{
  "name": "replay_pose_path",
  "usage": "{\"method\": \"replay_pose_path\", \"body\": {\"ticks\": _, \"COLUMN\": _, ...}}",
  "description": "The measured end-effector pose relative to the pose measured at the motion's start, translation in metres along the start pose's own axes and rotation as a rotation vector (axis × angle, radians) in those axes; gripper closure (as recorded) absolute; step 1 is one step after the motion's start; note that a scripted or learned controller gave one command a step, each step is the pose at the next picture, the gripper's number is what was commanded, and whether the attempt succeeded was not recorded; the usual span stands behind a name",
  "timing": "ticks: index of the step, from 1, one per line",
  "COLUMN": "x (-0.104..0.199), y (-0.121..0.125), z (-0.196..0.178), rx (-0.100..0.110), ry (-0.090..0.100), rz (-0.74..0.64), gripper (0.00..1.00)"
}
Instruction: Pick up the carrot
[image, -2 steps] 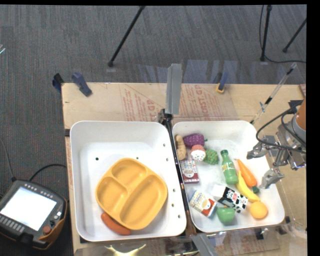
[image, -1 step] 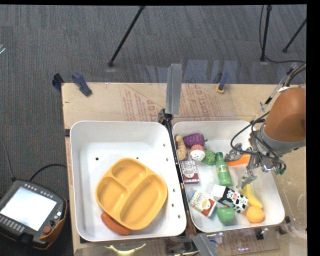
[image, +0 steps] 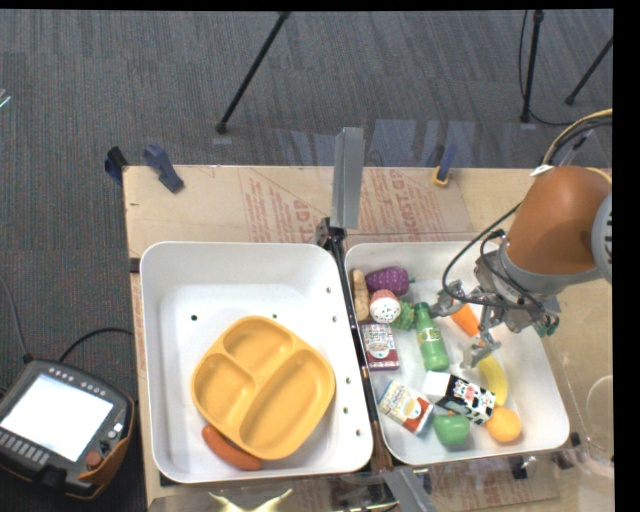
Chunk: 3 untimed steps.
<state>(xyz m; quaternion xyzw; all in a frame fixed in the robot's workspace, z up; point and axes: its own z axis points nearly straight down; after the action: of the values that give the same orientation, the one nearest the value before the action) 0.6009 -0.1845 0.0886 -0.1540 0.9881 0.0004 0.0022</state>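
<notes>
The carrot (image: 463, 320) is a short orange piece in the right bin (image: 545, 400), just right of a green bottle (image: 432, 340). My gripper (image: 472, 328) hangs directly over it at the bin's upper right, and its body covers the carrot's right end. I cannot make out whether it touches the carrot. The orange band of the arm (image: 555, 220) rises above the bin's far right corner.
Crowding the right bin are purple grapes (image: 388, 279), a white ball (image: 385, 306), a banana (image: 492, 378), an orange (image: 505, 425), a green apple (image: 452, 430) and small cartons (image: 468, 395). In the left bin (image: 170, 300) lie a yellow divided plate (image: 263, 385) and a reddish sausage (image: 232, 450).
</notes>
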Motion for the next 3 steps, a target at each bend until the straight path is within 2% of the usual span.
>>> {"method": "replay_pose_path", "body": {"ticks": 1, "x": -0.002, "y": 0.0, "z": -0.011, "rx": 0.0, "ry": -0.004, "rz": 0.001, "gripper": 1.0}}
{"method": "replay_pose_path", "body": {"ticks": 2, "x": -0.021, "y": 0.013, "z": -0.104, "rx": 0.006, "ry": -0.01, "rz": 0.088, "gripper": 1.0}}
{"method": "replay_pose_path", "body": {"ticks": 3, "x": 0.043, "y": 0.006, "z": -0.006, "rx": -0.008, "ry": 0.008, "rz": -0.374, "gripper": 1.0}}
